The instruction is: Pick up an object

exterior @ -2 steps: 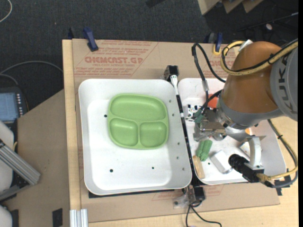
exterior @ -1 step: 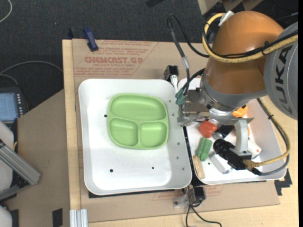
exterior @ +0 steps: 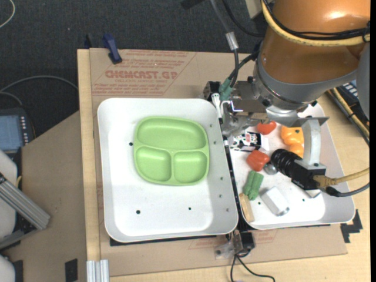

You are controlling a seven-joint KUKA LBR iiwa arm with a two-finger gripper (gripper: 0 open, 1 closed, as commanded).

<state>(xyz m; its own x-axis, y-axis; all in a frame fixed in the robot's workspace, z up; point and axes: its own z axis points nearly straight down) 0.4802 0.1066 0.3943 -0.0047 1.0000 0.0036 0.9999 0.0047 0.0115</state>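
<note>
looming from the upper right of the frame, the arm (exterior: 311,40) hides the top of the right bin (exterior: 335,207); the pincer (exterior: 244,119) sits low by that bin's upper left corner, and whether it is open or closed cannot be told. small objects crowd the right bin: orange piece (exterior: 292,137), red piece (exterior: 258,160), green piece (exterior: 254,184), grey block (exterior: 274,201). the left bin (exterior: 117,175) has open room around a green divided tray (exterior: 171,150).

A pale green divided plate (exterior: 171,150) is seen in the white left bin (exterior: 117,175). In the white right bin (exterior: 338,207), red (exterior: 257,160), orange (exterior: 292,137), green (exterior: 254,184), grey (exterior: 274,201) and black-and-white patterned (exterior: 249,140) items are seen.
</note>
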